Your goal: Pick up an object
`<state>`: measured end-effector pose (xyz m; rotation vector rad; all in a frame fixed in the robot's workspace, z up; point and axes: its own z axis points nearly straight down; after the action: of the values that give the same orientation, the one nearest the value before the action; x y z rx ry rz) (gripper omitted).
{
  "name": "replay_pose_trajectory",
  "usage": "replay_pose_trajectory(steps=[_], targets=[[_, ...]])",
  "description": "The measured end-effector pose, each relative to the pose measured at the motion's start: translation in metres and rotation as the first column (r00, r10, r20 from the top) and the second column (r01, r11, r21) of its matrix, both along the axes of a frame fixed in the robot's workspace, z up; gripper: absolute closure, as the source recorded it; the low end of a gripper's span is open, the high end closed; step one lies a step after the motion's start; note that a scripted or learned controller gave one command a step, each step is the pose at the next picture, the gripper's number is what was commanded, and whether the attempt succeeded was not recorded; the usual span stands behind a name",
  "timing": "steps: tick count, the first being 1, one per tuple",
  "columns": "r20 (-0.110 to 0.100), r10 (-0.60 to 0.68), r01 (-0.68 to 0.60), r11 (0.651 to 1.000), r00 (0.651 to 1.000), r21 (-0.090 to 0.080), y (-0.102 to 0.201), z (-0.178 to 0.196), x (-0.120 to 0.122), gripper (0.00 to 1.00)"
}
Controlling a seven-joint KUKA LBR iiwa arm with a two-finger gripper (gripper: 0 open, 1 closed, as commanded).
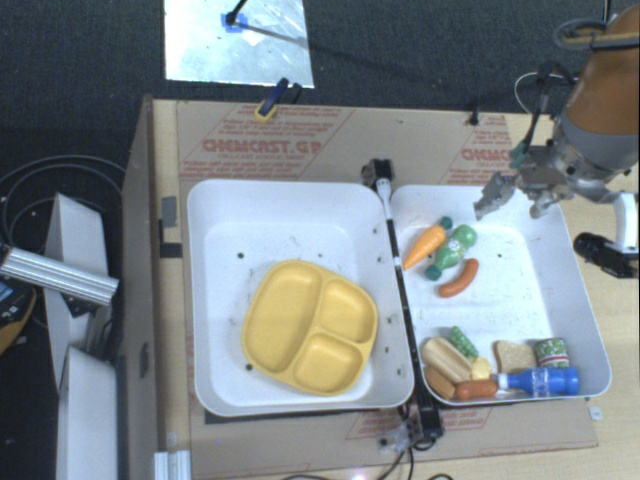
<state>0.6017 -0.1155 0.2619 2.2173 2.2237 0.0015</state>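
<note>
Carrot (424,245) in right bin (570,298) — jaws (520,196) spread, gripping nothing, above far rim.

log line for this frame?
arm: above right bin's far edge | gripper: open, holding nothing | nearest: carrot | yellow tray: left bin

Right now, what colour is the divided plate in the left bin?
Yellow, on the camera view: the divided plate.

Foil sheet (238,26) on dark floor beyond the bench; cables (40,183) at left.
</note>
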Motion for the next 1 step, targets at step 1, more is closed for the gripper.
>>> replay_pose_trajectory(steps=[1], targets=[[-0.003,0.002,-0.002,1.000,1.000,0.001,0.0056,-0.0850,0.0379,0.00]])
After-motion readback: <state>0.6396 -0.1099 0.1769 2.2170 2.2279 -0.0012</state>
